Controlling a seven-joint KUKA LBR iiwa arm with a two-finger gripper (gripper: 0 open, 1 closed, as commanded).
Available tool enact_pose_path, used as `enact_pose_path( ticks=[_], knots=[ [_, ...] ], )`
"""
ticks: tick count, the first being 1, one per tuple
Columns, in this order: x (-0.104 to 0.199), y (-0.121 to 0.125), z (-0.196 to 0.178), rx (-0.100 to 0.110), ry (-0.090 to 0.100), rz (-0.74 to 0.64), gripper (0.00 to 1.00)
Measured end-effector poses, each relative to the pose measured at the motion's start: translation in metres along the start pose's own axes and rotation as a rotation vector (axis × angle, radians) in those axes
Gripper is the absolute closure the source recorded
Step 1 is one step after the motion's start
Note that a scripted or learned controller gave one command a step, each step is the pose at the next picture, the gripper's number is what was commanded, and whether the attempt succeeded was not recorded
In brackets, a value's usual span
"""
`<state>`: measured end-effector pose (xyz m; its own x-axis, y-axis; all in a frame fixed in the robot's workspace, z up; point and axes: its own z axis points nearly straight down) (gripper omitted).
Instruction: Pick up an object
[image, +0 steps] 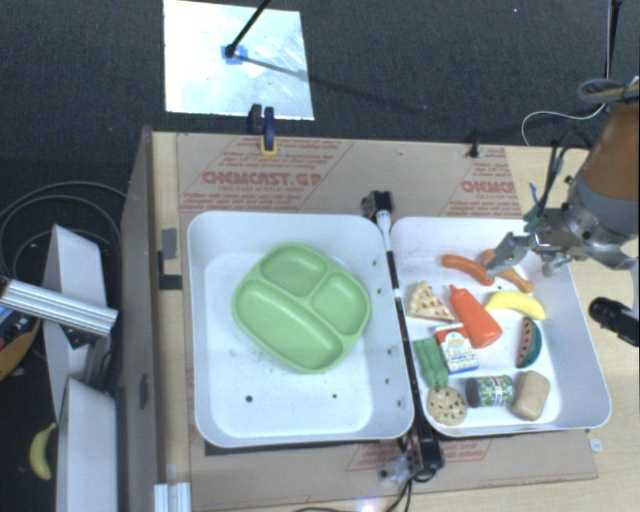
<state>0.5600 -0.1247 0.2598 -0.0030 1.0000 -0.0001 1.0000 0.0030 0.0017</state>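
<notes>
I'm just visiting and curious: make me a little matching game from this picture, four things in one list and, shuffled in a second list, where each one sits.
Things:
1. green divided plate
2. banana
3. cookie
4. pizza slice

Places:
A. near front corner of the right bin, by the divider
B. alone in the left bin
C. right bin, beside the divider, left of the orange bottle
D. right bin, toward its far right side, just below the gripper

Pairs: 1-B, 2-D, 3-A, 4-C
</notes>
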Motion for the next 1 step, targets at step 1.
enact_pose_path(
  ticks=[1],
  knots=[
    [-0.0033, 0.029, 0.1753, -0.003, -0.001, 0.002, 0.0]
  ],
)
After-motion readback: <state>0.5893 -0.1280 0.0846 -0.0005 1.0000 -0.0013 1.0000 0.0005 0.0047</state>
